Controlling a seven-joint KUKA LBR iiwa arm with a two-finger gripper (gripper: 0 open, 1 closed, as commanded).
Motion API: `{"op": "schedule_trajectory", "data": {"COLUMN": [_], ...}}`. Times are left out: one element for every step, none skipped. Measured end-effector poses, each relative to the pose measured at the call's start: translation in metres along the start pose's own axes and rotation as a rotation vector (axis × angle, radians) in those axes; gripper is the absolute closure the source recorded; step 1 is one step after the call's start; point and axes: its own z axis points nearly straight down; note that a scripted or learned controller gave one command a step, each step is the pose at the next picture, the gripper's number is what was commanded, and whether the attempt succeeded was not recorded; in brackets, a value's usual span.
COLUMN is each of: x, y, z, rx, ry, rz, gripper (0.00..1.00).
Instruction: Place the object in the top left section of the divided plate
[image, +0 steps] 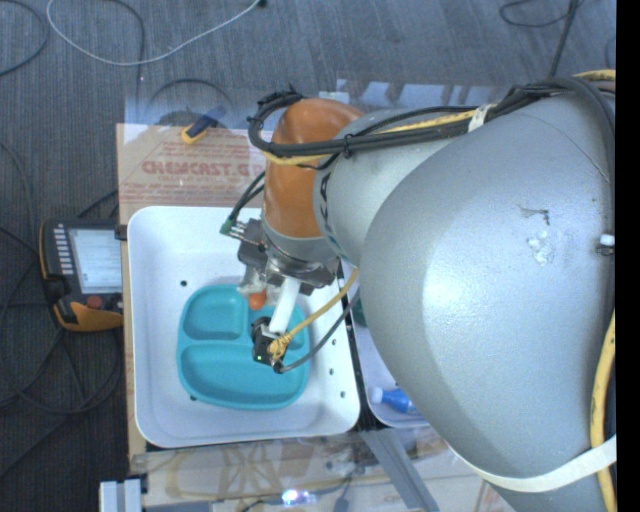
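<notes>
A teal divided plate (225, 365) lies in the left white bin (160, 300). My gripper (256, 294) hangs over the plate's upper right corner, by the rim of its top sections. A small orange object (257, 298) shows right at the fingertips, at the plate's edge. The wrist hides whether the fingers clasp it or whether it rests on the plate.
The grey arm covers most of the right bin, where a blue object (397, 402) peeks out below it. A handheld pendant (82, 272) lies off the bench to the left. A brown cardboard sheet (185, 175) lies behind the left bin.
</notes>
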Motion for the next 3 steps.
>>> {"op": "schedule_trajectory", "data": {"x": [-0.028,-0.026,-0.014], "y": [-0.011,-0.037,-0.068], "z": [0.037,-0.025,-0.109], "rx": [0.000,0.000,-0.004], "ry": [-0.001,0.001,0.001], "rz": [0.127,0.129,0.154], "gripper": [1.00,1.00,1.00]}}
